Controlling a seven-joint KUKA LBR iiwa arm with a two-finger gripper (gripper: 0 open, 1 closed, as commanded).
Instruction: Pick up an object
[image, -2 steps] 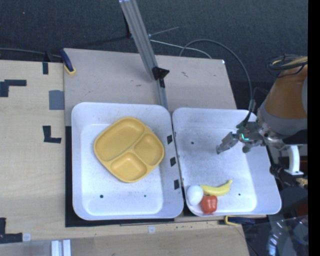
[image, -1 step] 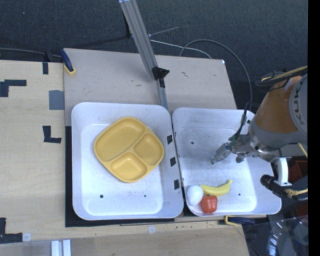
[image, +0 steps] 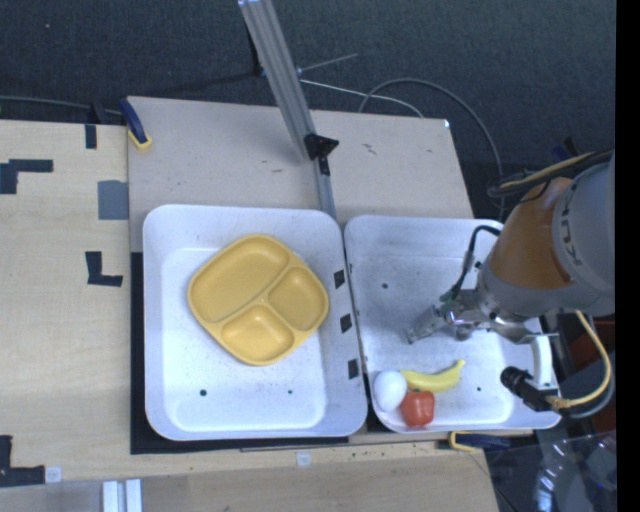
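Left bin (image: 165, 400), on the surface (image: 60, 250): yellow tray (image: 258, 298) with three compartments, lying tilted. Right of the tray, across the bin walls, right bin (image: 400, 250): white egg (image: 389, 389), red tomato (image: 419, 408) and banana (image: 436, 377) huddled at the near edge, egg touching tomato, banana just above both. Further right of the tray, above the banana: hand (image: 425, 327), low over the bin floor, holding nothing; finger spread impossible to tell. Grey arm (image: 560, 250) behind it.

Left bin (image: 170, 300): yellow divided plate (image: 258, 298). Right bin (image: 400, 250): hand (image: 425, 327) above banana (image: 435, 377), white egg (image: 389, 389), red tomato (image: 418, 407) at near edge.
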